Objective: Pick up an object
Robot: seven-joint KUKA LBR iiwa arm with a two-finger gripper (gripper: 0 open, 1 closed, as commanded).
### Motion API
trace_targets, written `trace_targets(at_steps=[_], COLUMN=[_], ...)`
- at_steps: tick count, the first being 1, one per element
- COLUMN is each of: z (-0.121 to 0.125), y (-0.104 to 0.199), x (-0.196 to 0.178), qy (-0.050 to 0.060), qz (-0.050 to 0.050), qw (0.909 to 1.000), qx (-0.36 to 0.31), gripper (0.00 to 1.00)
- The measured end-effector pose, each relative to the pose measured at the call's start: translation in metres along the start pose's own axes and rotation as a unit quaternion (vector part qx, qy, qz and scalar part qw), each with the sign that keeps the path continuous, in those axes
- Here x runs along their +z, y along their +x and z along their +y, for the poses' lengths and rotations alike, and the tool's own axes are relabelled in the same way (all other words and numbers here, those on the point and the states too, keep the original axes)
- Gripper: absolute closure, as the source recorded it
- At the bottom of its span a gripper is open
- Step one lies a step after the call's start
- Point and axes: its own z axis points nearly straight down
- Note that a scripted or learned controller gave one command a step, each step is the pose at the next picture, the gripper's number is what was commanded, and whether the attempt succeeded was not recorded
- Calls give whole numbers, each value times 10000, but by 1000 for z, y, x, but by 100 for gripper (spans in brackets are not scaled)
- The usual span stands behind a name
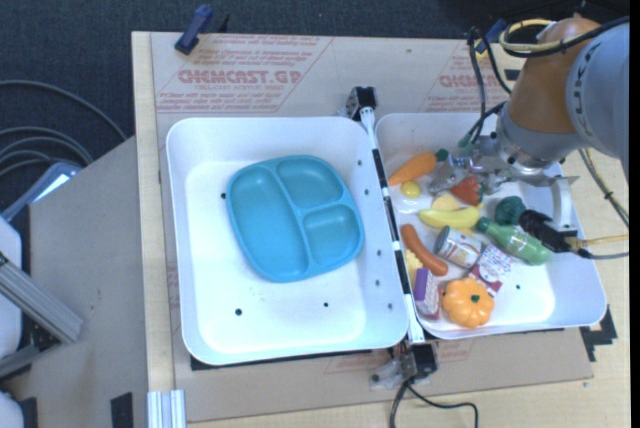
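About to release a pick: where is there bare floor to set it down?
Left bin: bare white all round the blue divided tray, widest along the near wall. Right bin: crowded with carrot, banana, green bottle and pumpkin; a bare strip lies by its right wall.

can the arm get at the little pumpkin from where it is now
Probably yes. The pumpkin sits at the near edge of the right bin with nothing on top of it; the gripper is busy further back, near the carrot.
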Motion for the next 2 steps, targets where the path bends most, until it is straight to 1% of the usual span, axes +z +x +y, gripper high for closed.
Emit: trace_targets(at_steps=[1, 2], z=[1, -45], y=[1, 78], x=[-10, -137], qy=[-11, -19], qz=[3, -1], qw=[10000, 10000], qx=[1, -11], gripper=[100, 100])
